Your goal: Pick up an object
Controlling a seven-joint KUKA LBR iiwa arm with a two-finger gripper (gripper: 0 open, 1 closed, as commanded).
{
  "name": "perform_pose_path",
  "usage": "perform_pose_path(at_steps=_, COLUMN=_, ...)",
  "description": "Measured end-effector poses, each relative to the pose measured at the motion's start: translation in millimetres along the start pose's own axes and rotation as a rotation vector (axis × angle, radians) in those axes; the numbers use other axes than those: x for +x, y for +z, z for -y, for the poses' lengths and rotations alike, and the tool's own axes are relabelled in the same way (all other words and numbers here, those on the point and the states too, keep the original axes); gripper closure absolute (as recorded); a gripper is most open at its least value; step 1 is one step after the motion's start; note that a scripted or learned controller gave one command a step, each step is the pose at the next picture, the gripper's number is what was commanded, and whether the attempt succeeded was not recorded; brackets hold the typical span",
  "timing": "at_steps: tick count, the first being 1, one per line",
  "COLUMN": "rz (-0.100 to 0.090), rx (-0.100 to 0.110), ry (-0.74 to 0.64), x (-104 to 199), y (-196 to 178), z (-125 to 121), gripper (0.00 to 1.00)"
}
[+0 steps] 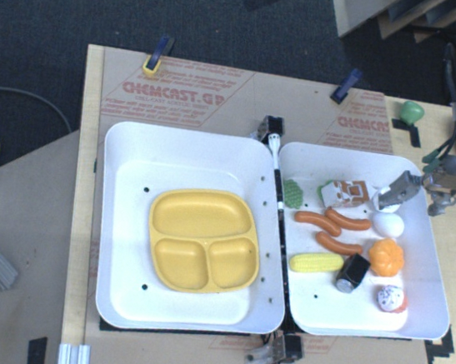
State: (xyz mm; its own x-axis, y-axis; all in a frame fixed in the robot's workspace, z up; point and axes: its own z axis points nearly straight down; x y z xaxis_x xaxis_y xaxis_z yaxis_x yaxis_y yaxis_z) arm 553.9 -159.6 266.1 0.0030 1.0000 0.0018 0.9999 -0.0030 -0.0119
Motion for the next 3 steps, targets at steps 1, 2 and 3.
perform_pose_path(at_steps=1, rz=0.002, rx=-0.012, ry=-0.003, x=0, y=-7, z=-2, gripper=0.00)
perform_pose_path(at_steps=2, rz=0.000, rx=-0.005, ry=-0.003, x=6, y=55, z=0, gripper=0.00)
perform_pose_path(at_steps=3, rz=-0.001, rx=-0.004, ry=-0.002, x=8, y=118, z=6, gripper=0.00)
